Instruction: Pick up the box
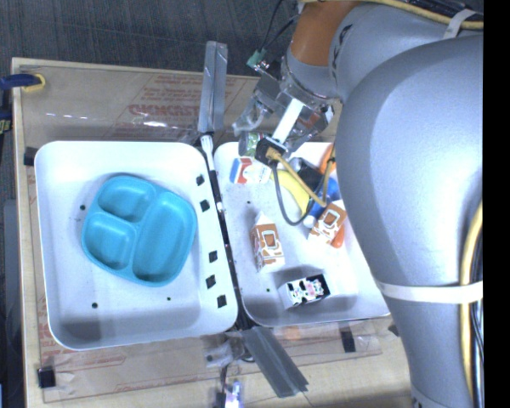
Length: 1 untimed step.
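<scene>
Nearest you, a black-and-white box lies by the right bin's front edge. Behind it stands an orange-and-white carton, mid-bin. The blue 3-compartment tray fills the left bin. At the far edge hangs the gripper; whether it's closed, you cannot tell.

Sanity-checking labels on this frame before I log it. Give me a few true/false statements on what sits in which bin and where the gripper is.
1. The blue divided tray lies in the left bin. True.
2. The black-and-white box lies in the left bin. False: it lies in the right bin, near its front edge.
3. The gripper is over the right bin's far end. True.
4. The brown-and-white carton sits on the blue divided tray. False: it sits in the right bin, apart from the tray.
5. The gripper holds the black-and-white box. False: that box lies on the bin floor, away from the gripper.
</scene>
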{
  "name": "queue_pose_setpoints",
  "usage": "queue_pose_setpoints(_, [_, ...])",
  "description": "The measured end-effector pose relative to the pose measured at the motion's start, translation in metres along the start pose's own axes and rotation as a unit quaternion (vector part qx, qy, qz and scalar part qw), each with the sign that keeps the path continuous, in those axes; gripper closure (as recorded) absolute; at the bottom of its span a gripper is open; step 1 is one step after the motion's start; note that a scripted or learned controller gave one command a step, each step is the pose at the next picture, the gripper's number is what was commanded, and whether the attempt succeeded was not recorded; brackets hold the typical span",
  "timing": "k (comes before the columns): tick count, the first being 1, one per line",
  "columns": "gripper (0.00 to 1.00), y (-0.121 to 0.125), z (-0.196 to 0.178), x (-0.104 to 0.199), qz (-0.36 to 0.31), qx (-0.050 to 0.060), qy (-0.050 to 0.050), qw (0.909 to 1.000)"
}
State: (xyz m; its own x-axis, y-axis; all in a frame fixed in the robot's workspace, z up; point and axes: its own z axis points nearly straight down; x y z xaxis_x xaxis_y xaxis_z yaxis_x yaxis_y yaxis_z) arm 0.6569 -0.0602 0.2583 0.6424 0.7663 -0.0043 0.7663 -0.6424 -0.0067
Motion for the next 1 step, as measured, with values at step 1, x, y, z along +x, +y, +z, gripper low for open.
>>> queue_pose_setpoints(1, [1.0, -0.0365, 0.0677, -0.081, 0.089, 0.001, -0.001, 0.9961])
